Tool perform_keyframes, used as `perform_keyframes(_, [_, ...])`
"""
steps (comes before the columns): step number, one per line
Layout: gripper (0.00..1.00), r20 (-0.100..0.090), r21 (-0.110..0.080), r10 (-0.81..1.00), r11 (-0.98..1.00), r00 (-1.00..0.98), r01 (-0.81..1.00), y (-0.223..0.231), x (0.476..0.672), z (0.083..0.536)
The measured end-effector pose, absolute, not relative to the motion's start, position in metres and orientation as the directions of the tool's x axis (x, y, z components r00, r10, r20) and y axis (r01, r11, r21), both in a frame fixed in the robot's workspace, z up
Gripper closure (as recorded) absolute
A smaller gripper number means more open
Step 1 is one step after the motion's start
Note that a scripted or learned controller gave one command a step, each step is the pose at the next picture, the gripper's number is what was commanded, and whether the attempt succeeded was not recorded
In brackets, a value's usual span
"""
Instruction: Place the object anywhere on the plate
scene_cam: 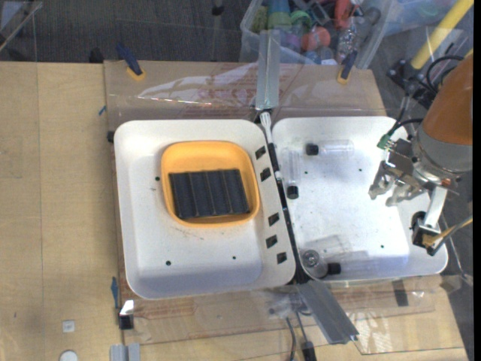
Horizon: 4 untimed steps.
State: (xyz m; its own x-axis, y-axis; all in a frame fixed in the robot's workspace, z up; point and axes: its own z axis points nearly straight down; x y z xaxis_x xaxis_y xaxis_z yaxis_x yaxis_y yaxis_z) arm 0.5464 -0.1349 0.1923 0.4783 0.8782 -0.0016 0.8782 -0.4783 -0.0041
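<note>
1. A shallow white plastic bin (143, 224) is sitting on the left of the wooden bench (45, 201), touching a second shallow white bin (353, 235) on the right along a central divider.
2. An orange rounded-square plastic plate (174, 156) is lying in the left bin, toward its far half.
3. A dark grey ribbed rectangular block (209, 193) is resting flat on the plate, covering most of the plate's near part and staying within its rim.
4. The metal two-finger gripper (389, 192) is hanging over the right side of the right bin, below the arm's orange band (458, 104), well apart from the plate and the block.
5. Its pale fingers (378, 186) are pointing down toward the bin floor with a small gap showing between them, so they are looking slightly parted, and nothing is sitting between them.
6. A clear plastic tube with a dark cap (328, 149) is lying at the far side of the right bin, and another clear piece (325, 247) is lying near its near-left corner.
7. A clear tub of colourful toys (319, 10) is standing beyond the bins.
</note>
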Motion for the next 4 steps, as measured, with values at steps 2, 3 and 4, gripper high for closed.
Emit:
perform_keyframes(2, [0.00,-0.001,-0.001,0.867,-0.499,0.499,0.867,-0.174,0.623,0.221])
perform_keyframes(3, [0.00,-0.002,0.002,0.950,-0.313,0.313,0.950,-0.177,0.668,0.229])
perform_keyframes(4, [0.00,-0.002,0.001,0.937,-0.350,0.350,0.937,-0.182,0.667,0.229])
